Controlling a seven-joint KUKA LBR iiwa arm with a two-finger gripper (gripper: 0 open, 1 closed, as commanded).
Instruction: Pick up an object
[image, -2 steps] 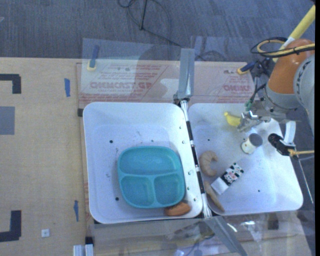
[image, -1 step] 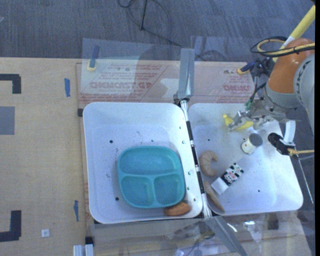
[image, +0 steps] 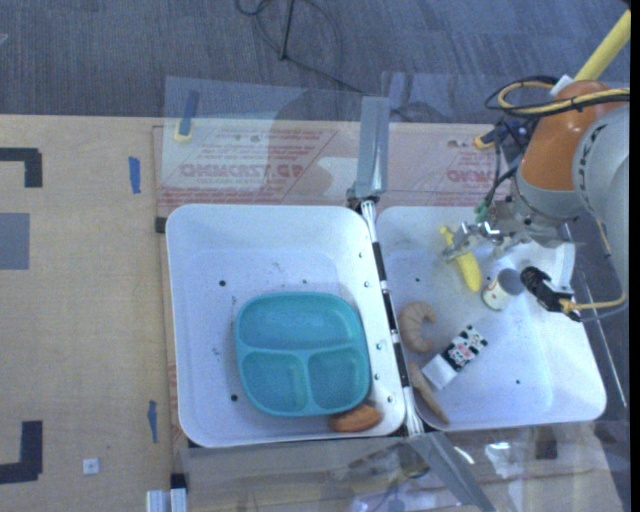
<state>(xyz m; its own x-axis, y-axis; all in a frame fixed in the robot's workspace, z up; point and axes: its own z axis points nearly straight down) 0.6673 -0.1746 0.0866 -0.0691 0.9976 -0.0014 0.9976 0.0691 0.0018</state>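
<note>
Two shallow white bins sit side by side on the wooden surface (image: 80, 330). The left bin (image: 200, 250) holds two things: one teal divided plate (image: 300, 352) with three compartments, lying flat near the middle, and one orange, bread-like piece (image: 357, 418) just beside the plate's near edge, against the bin's near rim. The right bin (image: 560, 380) holds five loose things: one yellow banana-shaped toy (image: 467, 270) near the far side, one small cream round piece (image: 493, 294) just beside it, one curled tan croissant-like piece (image: 417, 324) by the divider, one small black-and-white patterned box (image: 456, 356) near the middle, and one tan elongated piece (image: 430, 398) along the near left edge. The gripper (image: 478, 232) hangs low over the far part of the right bin, just beside the banana's far end; whether it is open or closed I cannot tell.
</note>
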